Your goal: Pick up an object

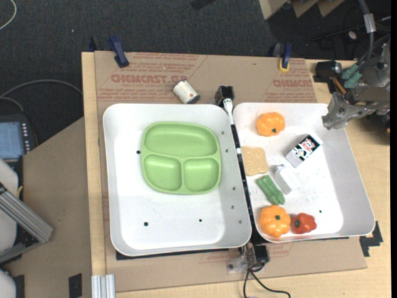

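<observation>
hand over right white bin's far right corner, carrying nothing seen, grip state can't tell | pickables in right bin: round orange toy pumpkin, black-and-white carton, green plastic pod | green three-compartment tray in left white bin | grasp not begun

One fixed camera looked down from above the bench at a slant, standing well back, so both the left bin and the right bin fitted in frame, with dark floor beyond the far edge
</observation>
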Robot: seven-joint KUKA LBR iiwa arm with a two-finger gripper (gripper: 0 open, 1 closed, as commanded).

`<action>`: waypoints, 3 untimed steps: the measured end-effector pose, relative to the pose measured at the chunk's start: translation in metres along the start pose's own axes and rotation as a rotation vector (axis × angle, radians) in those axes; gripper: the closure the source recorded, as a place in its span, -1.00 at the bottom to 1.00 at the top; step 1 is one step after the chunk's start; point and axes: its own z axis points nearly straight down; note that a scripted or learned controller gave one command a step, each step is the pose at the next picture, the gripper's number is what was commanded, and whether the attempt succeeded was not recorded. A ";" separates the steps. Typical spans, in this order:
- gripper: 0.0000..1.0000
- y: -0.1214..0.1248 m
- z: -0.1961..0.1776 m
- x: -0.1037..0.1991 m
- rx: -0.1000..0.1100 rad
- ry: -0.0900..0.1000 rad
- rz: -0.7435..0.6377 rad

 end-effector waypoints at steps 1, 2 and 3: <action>1.00 0.000 -0.032 0.140 0.016 0.006 -0.016; 1.00 -0.005 0.110 0.099 0.038 -0.003 0.004; 1.00 -0.002 0.046 0.147 0.015 0.004 -0.007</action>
